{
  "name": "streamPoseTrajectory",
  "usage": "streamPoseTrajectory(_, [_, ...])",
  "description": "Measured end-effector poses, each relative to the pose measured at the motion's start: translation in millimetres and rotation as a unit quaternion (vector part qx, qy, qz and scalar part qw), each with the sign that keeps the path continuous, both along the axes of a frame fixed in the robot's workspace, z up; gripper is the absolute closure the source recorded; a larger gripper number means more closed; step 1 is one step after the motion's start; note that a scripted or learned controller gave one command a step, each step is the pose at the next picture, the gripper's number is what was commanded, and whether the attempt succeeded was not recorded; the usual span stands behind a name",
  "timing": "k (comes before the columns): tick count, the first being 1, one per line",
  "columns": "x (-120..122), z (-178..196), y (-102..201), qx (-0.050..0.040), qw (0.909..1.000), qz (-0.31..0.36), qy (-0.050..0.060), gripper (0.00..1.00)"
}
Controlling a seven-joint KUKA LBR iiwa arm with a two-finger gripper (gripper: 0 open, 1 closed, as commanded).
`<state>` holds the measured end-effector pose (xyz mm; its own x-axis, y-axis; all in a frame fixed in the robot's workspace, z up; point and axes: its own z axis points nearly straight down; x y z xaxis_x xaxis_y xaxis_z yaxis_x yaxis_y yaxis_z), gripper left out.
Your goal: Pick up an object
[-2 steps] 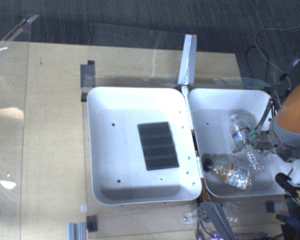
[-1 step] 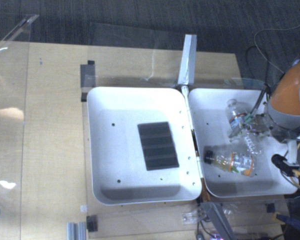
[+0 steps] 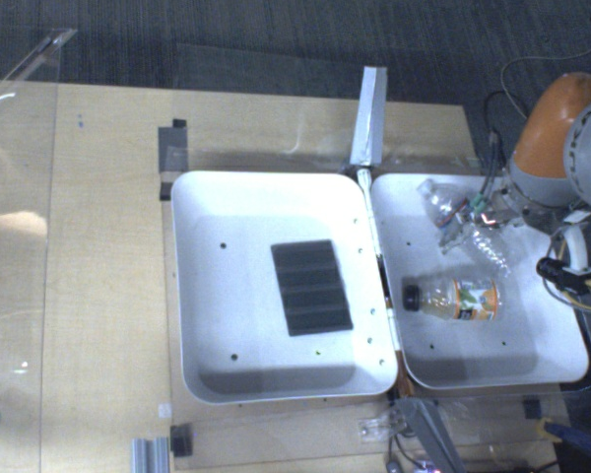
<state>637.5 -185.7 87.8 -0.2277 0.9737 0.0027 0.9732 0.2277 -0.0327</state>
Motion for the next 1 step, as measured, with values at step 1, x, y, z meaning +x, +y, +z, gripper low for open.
streamPoseTrajectory(1, [0.3, 0.1, 0.2, 0.0000, 1.0000, 0.000, -0.001, 0.00])
